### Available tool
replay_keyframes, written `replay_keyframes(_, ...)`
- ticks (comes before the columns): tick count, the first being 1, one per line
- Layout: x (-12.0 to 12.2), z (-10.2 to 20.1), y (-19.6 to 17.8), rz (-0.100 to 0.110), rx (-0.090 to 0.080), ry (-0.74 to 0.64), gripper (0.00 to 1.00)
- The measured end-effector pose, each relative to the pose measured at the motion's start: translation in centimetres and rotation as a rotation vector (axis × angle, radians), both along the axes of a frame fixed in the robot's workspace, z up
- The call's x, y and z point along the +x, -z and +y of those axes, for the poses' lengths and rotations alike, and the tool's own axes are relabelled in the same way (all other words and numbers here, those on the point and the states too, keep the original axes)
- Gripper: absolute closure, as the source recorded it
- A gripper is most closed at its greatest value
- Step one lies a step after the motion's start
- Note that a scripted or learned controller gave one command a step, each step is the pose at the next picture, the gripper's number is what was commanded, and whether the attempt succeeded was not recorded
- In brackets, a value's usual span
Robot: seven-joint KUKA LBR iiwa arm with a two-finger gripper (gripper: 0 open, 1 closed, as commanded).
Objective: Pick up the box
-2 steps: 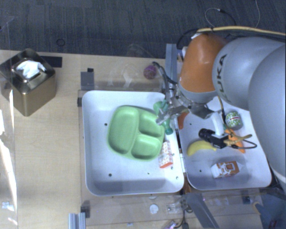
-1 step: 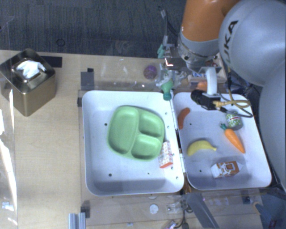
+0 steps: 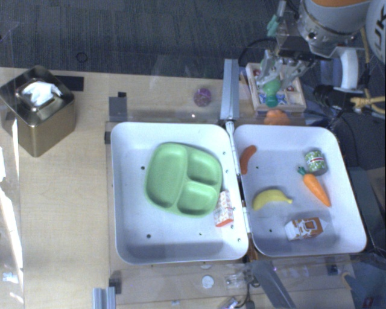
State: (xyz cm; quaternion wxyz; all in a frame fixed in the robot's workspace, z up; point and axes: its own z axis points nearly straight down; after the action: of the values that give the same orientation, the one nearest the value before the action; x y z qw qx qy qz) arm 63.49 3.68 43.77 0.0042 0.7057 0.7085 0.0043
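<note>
The gripper [image 3: 278, 67], open above the worktop, could miss the small carton box [image 3: 224, 209] leaning against the green tray [image 3: 183, 178].

A single fixed camera looks down on the surface [image 3: 72, 211] from above at a slant, far enough back to take in both white bins whole. The left bin [image 3: 129, 241] sits near the centre of the frame and the right bin [image 3: 344, 181] toward the right side. The far edge of the surface runs across the top, and the arm [image 3: 332, 18] enters at the upper right corner.
</note>
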Motion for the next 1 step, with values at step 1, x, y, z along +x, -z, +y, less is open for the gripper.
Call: replay_keyframes(1,-0.83,0.64,19.62,0.010,0.000,-0.080,1.00)
